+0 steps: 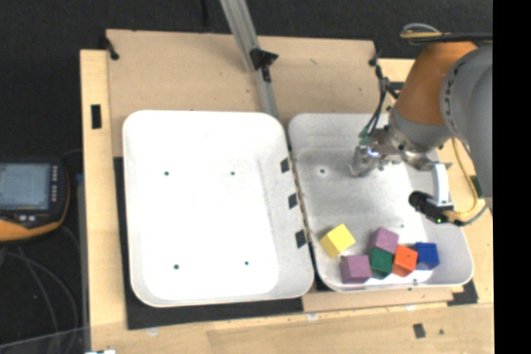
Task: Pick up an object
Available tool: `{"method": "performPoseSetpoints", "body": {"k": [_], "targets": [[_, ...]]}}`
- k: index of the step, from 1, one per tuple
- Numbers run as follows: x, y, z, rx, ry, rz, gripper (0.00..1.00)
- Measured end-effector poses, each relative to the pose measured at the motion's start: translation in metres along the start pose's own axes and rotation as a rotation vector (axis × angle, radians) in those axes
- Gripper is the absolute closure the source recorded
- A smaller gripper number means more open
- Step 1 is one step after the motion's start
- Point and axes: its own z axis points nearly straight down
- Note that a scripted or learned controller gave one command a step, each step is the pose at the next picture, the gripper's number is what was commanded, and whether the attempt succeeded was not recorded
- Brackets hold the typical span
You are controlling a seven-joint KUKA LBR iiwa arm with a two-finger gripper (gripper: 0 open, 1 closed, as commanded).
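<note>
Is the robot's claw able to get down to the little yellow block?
Probably yes. The claw hangs over the right white bin, and the small yellow cube sits apart from the other blocks, with bare floor between and nothing on top.

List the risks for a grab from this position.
1. The blocks sit packed together at the right bin's near edge: purple, green, orange, blue. The fingers may wedge or push neighbours.
2. The gripper is well up-bin of them; closing here likely catches nothing.
3. The yellow block sits near the bin wall.
</note>
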Motion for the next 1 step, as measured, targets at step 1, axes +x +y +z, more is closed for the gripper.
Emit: {"method": "performPoseSetpoints", "body": {"k": [1], "targets": [[0.0243,-0.0559,-0.0399,0.003,0.002,0.007,1.00]]}}
